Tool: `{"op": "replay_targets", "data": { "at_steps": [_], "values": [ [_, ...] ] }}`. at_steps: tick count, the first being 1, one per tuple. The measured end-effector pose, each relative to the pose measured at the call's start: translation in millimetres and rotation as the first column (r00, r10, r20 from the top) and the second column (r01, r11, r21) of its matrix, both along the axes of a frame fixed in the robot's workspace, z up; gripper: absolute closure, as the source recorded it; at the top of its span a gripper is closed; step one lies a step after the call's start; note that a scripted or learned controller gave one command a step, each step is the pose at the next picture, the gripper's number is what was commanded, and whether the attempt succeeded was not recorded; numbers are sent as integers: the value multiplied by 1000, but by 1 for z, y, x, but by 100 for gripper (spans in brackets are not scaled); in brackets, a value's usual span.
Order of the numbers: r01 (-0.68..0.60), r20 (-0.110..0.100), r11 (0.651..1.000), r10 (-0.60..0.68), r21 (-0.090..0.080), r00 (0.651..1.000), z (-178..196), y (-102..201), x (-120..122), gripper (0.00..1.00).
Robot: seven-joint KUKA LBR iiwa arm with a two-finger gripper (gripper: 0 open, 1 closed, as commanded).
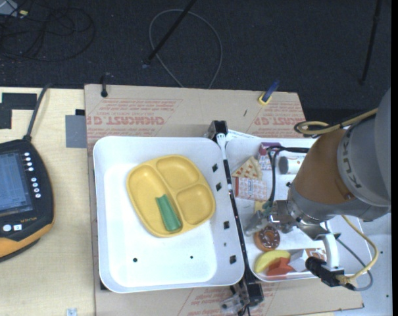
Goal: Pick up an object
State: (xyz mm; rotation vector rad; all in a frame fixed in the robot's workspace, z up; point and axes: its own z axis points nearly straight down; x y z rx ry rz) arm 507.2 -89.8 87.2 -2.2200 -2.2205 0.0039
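The arm's wrist (320,176), orange-banded, hangs low over the right bin (366,259), and my gripper (268,221) reaches down among the objects there. Just below it lies a brown chocolate donut (268,238). Nearer the front sit a yellow piece of toy fruit (272,261) and a red piece (284,268). A cheese-like wedge (248,170) and a printed card (252,188) lie at the bin's back left. The arm's body covers much of this bin.
The left bin (120,242) holds a yellow divided plate (185,176) with a green stick (168,213) in it. A black divider rail (228,203) runs between the bins. A teach pendant (14,196) rests at the far left of the bench.
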Motion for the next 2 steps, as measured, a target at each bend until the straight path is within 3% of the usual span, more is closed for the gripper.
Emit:
{"op": "replay_targets", "data": {
  "at_steps": [1, 2],
  "values": [
    [1, 3, 1000, -1, 1, 1000, 0, 7, -19, 0],
    [-2, -5, 1000, 2, 6, 1000, 0, 1, -6, 0]
  ]
}}
